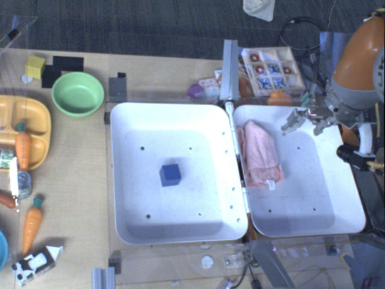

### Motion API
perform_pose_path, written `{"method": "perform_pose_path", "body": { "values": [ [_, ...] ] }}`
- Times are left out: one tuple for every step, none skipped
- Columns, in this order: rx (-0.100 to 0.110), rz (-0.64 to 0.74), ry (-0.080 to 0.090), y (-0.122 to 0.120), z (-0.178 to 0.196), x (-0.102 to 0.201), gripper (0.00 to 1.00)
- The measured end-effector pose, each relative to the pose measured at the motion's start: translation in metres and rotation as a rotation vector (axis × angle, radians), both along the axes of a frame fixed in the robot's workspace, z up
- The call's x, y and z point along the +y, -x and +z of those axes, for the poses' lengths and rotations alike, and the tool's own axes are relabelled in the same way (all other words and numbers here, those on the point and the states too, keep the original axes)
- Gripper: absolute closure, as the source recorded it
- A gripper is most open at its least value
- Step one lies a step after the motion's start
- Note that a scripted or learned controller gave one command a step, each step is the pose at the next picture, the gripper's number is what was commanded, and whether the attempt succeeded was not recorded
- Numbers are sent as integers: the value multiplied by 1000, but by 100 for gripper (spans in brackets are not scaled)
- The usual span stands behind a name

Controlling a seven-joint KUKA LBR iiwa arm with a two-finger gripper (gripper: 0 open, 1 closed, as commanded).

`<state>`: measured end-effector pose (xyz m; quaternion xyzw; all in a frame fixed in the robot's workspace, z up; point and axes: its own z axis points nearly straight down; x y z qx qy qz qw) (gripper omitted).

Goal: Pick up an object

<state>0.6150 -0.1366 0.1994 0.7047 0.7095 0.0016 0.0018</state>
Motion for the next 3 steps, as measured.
{"method": "perform_pose_path", "body": {
  "values": [
    [-4, 82, 1, -18, -105, 18, 0],
    [-10, 108, 2, 29, -108, 33, 0],
    [-12, 88, 3, 113, -108, 30, 0]
  ]
}}
